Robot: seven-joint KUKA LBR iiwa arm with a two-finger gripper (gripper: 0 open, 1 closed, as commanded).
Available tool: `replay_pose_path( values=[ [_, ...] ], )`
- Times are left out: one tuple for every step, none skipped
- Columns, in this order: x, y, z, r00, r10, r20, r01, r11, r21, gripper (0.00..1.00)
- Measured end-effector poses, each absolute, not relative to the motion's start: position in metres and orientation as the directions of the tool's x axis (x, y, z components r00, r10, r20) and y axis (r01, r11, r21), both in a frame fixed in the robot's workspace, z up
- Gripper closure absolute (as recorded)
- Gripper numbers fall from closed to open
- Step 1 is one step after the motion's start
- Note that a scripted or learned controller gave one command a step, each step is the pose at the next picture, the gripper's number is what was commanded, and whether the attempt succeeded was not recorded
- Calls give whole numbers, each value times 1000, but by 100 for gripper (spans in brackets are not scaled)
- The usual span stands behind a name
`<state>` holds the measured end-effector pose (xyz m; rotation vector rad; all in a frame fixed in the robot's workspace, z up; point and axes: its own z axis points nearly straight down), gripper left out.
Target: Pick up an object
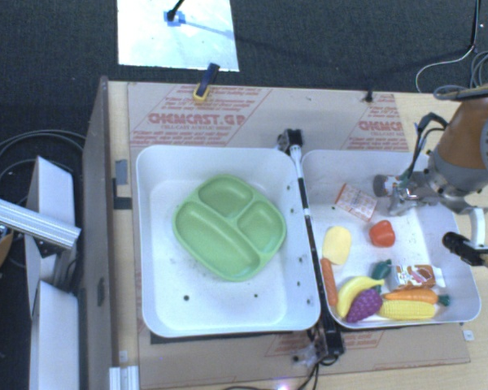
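A single fixed camera hangs above the table and looks down on it at a slant, so the far edge of the table lies toward the top of the frame and the near edge toward the bottom. It stands far enough off to take in both white bins whole: the left bin fills the centre-left, the right bin the centre-right and lower right. Dark floor shows around the table at the top and left of the frame. The arm enters from the right edge, cut off by the frame, so its base lies outside the picture.
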<state>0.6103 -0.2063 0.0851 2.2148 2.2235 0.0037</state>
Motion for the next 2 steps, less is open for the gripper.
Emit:
replay_pose_path(
  values=[
    [632, -206, 85, -5, 1000, 0, 1000, 5, 4, 100],
    [614, -206, 84, -2, 1000, -1, 1000, 2, 1, 100]
  ],
)
